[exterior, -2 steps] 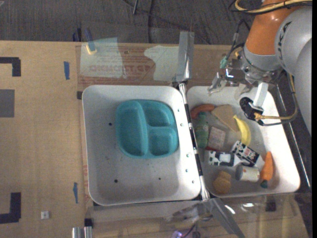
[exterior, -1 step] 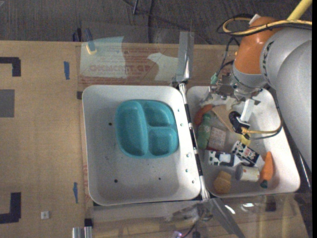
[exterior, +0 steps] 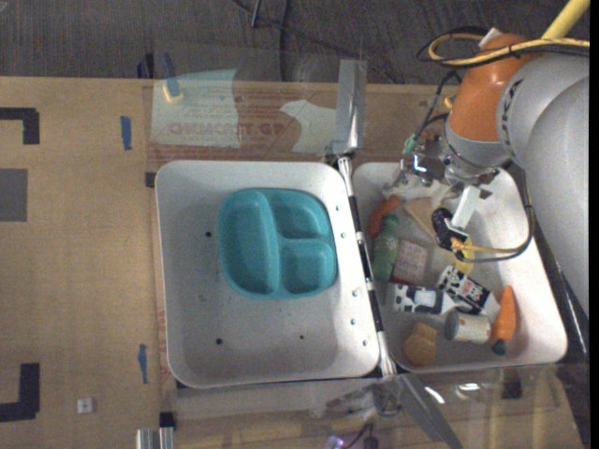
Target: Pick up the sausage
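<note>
Camera view, top-down at a slant. Wooden bench w/ two shallow white bins side by side.

L bin: holds a teal divided plate, three compartments, lying flat approx. centre of bin. A few small dark specks on the bin floor around it.

R bin: cluttered. Sausage, reddish-brown, lies tilted at the bin's upper-left, close to the divider between bins, just beside a green item below it. Brownish packet next to the green item. Two black-and-white patterned cartons: one mid-bin, other to its right, tilted. Grey-white cylinder near the bin's lower edge, yellow-orange round item at lower left, carrot at lower right, roughly upright in frame w/ green end down.

Arm enters from right, orange band above wrist. Claw sits over the upper part of R bin, near the sausage but apart from it, to its upper right. Claw state: can't tell, too dark and crowded by cables. Nothing visibly pinched.
</note>
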`<state>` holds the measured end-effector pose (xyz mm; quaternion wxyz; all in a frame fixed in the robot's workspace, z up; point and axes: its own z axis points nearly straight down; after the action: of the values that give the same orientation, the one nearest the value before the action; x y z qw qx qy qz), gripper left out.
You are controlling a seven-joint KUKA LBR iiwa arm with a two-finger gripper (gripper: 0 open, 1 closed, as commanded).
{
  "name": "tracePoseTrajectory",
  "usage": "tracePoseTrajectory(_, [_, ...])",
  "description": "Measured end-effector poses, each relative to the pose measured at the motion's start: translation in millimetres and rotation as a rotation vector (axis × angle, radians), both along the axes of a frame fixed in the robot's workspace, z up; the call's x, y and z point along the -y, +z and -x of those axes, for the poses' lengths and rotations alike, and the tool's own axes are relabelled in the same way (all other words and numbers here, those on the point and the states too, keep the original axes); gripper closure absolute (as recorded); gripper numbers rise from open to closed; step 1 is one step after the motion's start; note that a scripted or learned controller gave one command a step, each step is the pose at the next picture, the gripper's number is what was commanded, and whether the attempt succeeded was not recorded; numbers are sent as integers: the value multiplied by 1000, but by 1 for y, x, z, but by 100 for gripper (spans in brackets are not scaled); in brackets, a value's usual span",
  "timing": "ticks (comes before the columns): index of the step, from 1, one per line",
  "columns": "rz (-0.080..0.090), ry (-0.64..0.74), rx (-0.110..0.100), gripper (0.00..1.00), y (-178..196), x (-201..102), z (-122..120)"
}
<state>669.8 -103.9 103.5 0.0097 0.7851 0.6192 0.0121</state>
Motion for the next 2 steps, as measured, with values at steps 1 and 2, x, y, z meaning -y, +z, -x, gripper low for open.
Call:
tracePoseTrajectory(1, [5, -69, 7, 0, 0, -7, 18])
tracePoseTrajectory(2, [12, 48, 0, 0, -1, -9, 17])
